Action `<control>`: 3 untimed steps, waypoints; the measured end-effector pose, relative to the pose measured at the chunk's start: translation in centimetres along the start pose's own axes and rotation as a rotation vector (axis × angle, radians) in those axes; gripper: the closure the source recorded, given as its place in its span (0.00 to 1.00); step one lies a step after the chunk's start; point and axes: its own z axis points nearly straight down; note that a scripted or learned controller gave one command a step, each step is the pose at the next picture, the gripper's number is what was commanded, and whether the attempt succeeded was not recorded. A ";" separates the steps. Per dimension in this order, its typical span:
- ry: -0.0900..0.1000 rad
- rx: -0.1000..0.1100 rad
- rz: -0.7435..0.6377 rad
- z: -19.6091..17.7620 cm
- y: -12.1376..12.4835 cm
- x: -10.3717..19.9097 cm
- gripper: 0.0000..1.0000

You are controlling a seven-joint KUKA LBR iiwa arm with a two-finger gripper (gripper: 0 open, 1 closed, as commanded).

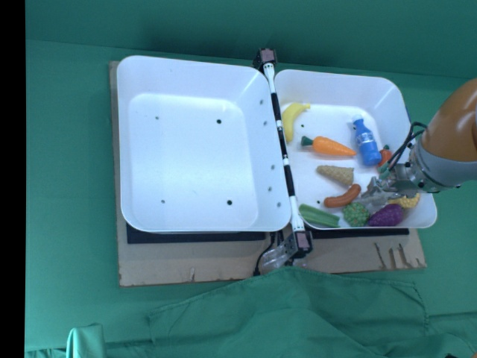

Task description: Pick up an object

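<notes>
The right bin point(335, 88) holds several toy foods: a yellow banana point(292, 115), an orange carrot point(330, 147), a blue bottle point(365, 142), a tan cone point(336, 174), a red sausage point(343, 196), a green cucumber point(319, 215), a green bumpy piece point(355, 214), purple grapes point(386, 215) and a yellow corn point(407, 200). My gripper point(378, 193) reaches in from the right and hangs low over the bin's front right, between the sausage and the corn, just above the grapes. Nothing shows between its fingers.
The left bin point(194, 80) lies beside the right one, joined along a black-and-white hinge bar point(280, 140). Both rest on a cardboard sheet point(186, 267) on green cloth. A fold of green fabric point(298, 312) bunches at the front.
</notes>
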 end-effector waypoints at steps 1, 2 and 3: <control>0.000 0.000 -0.002 -0.2 0.0 0.0 1.00; 0.006 0.000 -0.006 -0.2 0.1 0.3 0.00; -0.003 -0.009 -0.002 -1.5 0.3 0.0 1.00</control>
